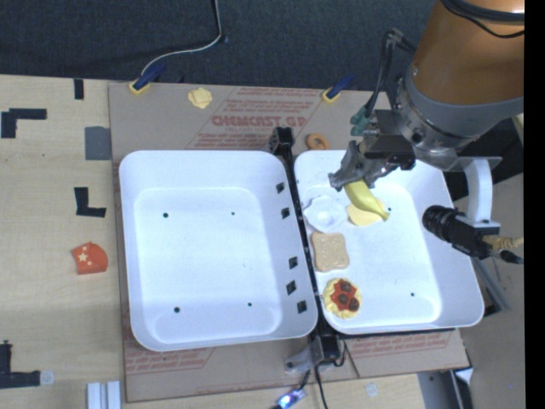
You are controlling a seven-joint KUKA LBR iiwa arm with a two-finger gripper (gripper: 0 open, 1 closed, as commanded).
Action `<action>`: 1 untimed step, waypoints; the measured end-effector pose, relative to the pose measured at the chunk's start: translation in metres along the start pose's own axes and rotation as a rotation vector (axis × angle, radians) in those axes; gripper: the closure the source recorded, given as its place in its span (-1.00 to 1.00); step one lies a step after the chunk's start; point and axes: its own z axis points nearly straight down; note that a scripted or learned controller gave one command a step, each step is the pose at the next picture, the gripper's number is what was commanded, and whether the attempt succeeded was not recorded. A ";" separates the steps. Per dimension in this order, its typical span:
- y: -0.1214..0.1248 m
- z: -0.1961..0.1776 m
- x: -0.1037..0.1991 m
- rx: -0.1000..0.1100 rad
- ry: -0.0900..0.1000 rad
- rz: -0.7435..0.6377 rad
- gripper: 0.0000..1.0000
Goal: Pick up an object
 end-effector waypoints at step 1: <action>-0.005 0.027 0.048 0.020 -0.003 -0.001 1.00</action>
